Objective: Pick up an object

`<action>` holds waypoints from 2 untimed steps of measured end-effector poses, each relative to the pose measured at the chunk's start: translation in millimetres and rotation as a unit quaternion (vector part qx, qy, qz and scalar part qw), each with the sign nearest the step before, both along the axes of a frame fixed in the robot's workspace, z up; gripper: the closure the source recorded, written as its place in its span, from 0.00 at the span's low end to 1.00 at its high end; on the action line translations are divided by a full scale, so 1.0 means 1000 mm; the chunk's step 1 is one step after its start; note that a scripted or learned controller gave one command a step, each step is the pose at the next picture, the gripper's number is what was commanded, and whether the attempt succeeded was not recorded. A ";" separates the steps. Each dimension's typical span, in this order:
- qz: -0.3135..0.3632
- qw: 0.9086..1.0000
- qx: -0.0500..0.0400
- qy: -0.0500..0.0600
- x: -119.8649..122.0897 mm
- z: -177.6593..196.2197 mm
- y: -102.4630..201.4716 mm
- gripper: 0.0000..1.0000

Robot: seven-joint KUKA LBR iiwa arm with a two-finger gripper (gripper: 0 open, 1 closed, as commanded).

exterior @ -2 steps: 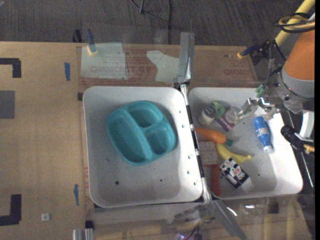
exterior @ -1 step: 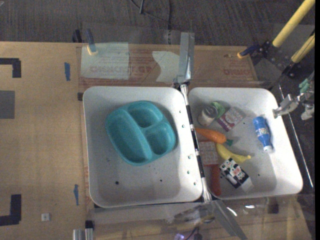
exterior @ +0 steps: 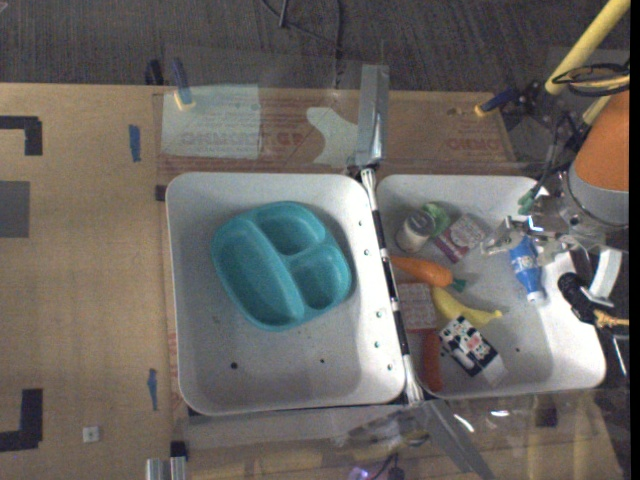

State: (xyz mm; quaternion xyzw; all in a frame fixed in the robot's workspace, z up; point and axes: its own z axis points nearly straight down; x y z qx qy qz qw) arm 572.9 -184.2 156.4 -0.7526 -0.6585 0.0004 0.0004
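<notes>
Near the lower edge, the right bin (exterior: 575, 373) holds one black-and-white patterned box (exterior: 468, 346), one red sausage-like piece (exterior: 431, 360), one banana (exterior: 462, 310), one carrot (exterior: 424, 269), one blue tube (exterior: 526, 271), one small cup (exterior: 413, 233) and one pinkish packet (exterior: 463, 235). The gripper (exterior: 528, 230) sits above the tube; whether it pinches anything I cannot tell. The left bin (exterior: 190, 268) holds one teal divided tray (exterior: 281, 263).

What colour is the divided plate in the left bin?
Teal, seen in the camera view: the divided plate.
</notes>
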 end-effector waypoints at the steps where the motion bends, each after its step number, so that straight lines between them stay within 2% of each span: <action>1: -0.037 0.999 0.000 -0.001 0.012 -0.058 -0.016 0.00; 2: -0.038 0.999 -0.001 -0.002 0.012 -0.048 -0.017 1.00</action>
